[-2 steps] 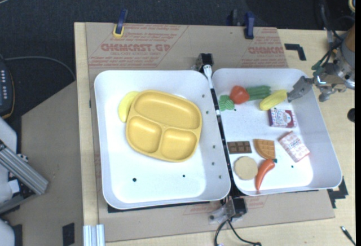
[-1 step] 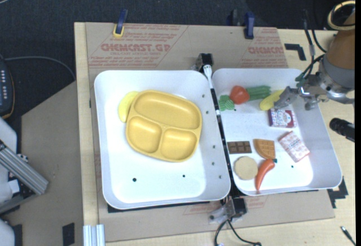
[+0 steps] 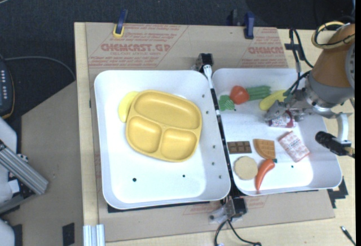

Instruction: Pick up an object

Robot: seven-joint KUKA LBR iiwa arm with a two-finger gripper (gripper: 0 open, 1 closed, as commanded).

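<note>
In the left bin [image 3: 113, 177] — a yellow tray [image 3: 162, 125]; right bin [image 3: 324, 174] — toy food [image 3: 248, 94]; fingers [image 3: 280, 114] unreadable.

The arm [image 3: 337, 73] is cut off by the right edge, so just the wrist end is seen. The fingertips of the gripper [image 3: 280, 113] are blurred against a small red-and-white packet [image 3: 280, 122]. The yellow thing [image 3: 126, 106] is half tucked under the divided plate [image 3: 163, 125].

Grey arm [image 3: 333, 89]; orange band [image 3: 333, 67] above wrist; yellow cable looped on top.
</note>
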